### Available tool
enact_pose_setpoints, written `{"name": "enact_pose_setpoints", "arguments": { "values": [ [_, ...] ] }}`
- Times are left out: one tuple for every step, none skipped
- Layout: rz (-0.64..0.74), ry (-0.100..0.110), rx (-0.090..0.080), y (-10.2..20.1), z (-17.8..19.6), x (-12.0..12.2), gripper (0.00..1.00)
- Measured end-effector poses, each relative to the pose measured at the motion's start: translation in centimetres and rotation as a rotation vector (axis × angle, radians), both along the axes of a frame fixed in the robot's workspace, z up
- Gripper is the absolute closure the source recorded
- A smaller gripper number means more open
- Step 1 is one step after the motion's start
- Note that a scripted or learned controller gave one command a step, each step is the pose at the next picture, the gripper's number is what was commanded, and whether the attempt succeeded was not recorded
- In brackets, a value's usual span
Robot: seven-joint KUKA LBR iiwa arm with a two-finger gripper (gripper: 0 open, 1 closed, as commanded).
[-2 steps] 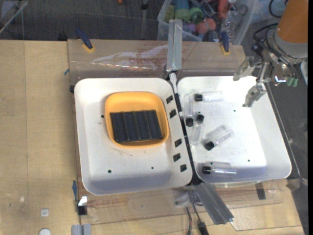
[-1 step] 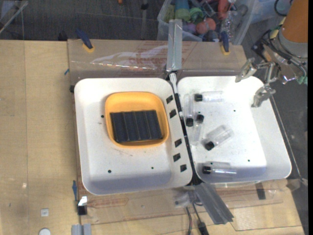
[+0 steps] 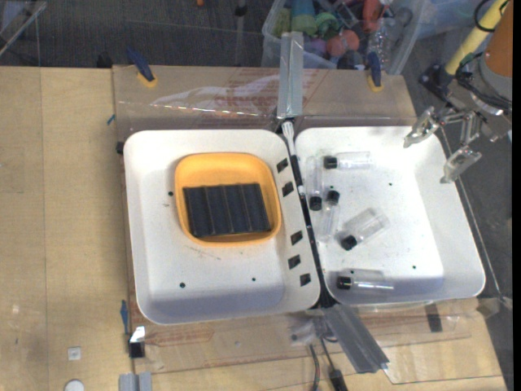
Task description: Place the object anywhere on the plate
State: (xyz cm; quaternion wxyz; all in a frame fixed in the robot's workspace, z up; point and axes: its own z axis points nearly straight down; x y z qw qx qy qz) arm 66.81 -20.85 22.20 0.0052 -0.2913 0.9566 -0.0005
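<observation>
- Hanging over the far right corner of the right bin (image 3: pixel 456 243), the gripper (image 3: pixel 444 145) sits at the end of the arm that comes in from the right, with its two metal fingers (image 3: pixel 421 128) spread apart and nothing between them.
- Two white bins lie side by side on the bench (image 3: pixel 57 218); the left bin (image 3: pixel 146 283) holds an orange plate (image 3: pixel 189 169) near its middle.
- On the plate rests a black ribbed block (image 3: pixel 227 210), lying flat and covering most of the plate's floor.
- The right bin holds several small clear vials with black caps, all lying apart from the gripper.
- One vial (image 3: pixel 346 162) lies at the far side of the right bin, its cap pointing left.
- A second vial (image 3: pixel 323 197) sits close to the divider between the bins, left of the bin's middle; its clear body is hard to make out against the white.
- A third vial (image 3: pixel 361 228) lies tilted near the middle of the right bin, cap toward the near left.
- A fourth vial (image 3: pixel 364 283) lies along the near wall of the right bin, cap at its left end.
- None of the vials touches the plate; all are in the other bin from it.
- Beyond the bins, at the far side, stands a clear tub of coloured toys (image 3: pixel 342 15).
</observation>
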Motion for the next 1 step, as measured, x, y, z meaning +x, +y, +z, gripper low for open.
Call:
{"name": "enact_pose_setpoints", "arguments": {
  "values": [
    [0.084, 0.000, -0.001, -1.21, 0.24, 0.09, 0.00]
  ]
}}
